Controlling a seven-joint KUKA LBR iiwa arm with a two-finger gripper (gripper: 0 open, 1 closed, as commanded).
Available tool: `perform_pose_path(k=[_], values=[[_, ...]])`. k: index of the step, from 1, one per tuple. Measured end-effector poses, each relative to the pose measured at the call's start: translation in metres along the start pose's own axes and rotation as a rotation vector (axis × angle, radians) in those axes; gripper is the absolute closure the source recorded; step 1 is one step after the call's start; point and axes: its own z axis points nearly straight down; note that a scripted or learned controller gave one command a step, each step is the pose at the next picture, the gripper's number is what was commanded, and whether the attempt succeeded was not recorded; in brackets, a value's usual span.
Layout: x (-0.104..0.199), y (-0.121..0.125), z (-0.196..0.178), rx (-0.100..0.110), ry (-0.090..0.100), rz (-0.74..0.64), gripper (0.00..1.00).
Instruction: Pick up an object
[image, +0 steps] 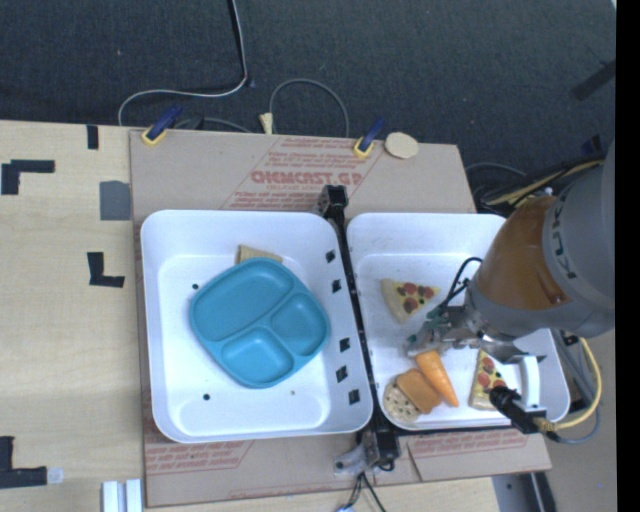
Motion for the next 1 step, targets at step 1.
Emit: perform_pose_path(k=[1], values=[[0.0635,0.0046,-0.0928,-0.002,0.008,-0.011,1.0]])
